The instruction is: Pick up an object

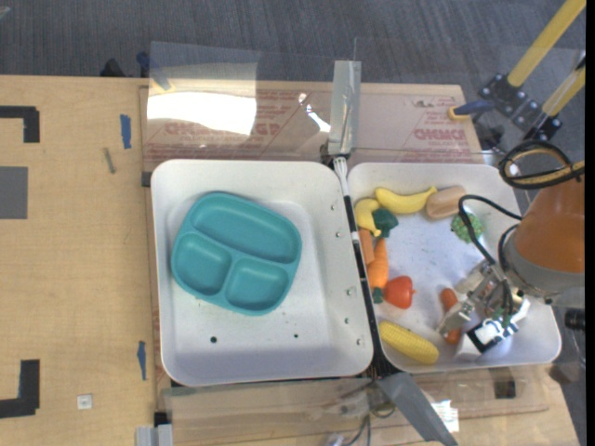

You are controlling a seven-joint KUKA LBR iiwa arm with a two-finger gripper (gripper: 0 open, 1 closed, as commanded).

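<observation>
Our gripper [462, 321] sits low in the right bin [548, 347] — whether it grips anything we cannot tell; a small orange piece [448, 297] lies just beside it.

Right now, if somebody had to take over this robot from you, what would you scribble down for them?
Gripper: low in the right bin, beside a small orange piece; its grip is not clear from this view.
Right bin also holds a banana, a carrot, a tomato, a corn cob and a tan piece.
Left bin: teal divided plate.
Done: nothing visibly lifted.
Left: grasp one object and raise it.
</observation>
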